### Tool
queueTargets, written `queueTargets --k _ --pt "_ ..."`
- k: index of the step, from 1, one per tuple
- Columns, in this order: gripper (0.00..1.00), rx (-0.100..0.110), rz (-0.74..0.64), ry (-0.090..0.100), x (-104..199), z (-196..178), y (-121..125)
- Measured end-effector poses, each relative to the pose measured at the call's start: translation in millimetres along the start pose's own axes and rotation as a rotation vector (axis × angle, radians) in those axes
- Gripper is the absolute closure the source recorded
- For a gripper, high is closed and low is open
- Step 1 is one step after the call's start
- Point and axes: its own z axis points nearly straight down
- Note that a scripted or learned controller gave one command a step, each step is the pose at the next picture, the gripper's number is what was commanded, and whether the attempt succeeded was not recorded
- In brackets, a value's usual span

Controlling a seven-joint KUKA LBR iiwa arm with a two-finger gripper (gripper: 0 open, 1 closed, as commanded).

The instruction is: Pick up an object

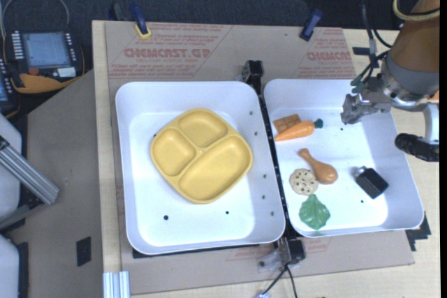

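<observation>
My jaws hang over the upper right part of the right bin, and from this slanted view I cannot tell how they stand. Nothing shows in their grip. I judge this to be the approach step: I am positioned above the bin with no object yet chosen by contact.

Nearest to me, to the left, lies the toy carrot, just beside a small brown block that touches its upper edge. The carrot's long axis runs nearly left to right across the bin, with a slight tilt; its green stub points right, toward me, and its tapered tip points left toward the bin's inner wall. To take it I would need to move left, descend, and close across its narrow width, not along its length.

Further down lie the drumstick, angled from upper left to lower right, the cookie touching it, the green leaf below, and a black block well apart on the right. The left bin holds a yellow divided plate. Both bins rest on the bench.
</observation>
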Motion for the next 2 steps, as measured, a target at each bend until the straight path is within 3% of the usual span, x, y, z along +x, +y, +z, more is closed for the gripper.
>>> queueTargets --k 1,2 --pt "1.00 0.002 -0.001 0.001 0 -16 1" --pt "1.00 0.008 -0.006 0.004 63 -23 -4"
